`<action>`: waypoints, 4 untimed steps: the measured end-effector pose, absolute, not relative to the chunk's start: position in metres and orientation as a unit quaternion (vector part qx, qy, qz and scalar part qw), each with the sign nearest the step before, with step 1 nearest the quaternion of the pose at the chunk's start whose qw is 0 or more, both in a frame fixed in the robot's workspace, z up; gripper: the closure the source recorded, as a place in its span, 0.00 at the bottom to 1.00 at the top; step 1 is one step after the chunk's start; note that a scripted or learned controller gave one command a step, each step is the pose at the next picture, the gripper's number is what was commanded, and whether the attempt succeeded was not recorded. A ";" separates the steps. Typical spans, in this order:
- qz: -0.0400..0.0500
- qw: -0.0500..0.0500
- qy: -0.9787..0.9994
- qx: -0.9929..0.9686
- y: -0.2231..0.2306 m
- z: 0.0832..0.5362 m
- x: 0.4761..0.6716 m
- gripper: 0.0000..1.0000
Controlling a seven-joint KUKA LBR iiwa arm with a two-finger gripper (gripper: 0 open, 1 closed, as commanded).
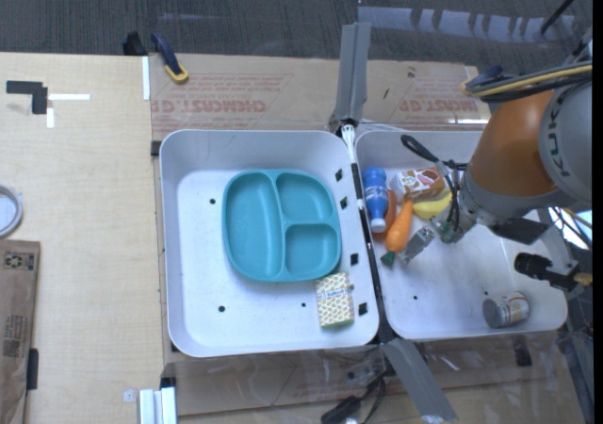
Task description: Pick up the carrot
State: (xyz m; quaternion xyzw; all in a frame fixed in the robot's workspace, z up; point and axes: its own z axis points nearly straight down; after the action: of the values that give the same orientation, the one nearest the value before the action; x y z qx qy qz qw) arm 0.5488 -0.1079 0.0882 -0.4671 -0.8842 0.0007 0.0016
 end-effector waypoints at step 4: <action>0.001 0.002 -0.912 -0.411 -0.020 0.189 0.561 0.00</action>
State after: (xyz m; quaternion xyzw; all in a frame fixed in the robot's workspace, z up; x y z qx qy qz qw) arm 0.5613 -0.0200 0.1886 -0.4112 -0.9115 0.0014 0.0019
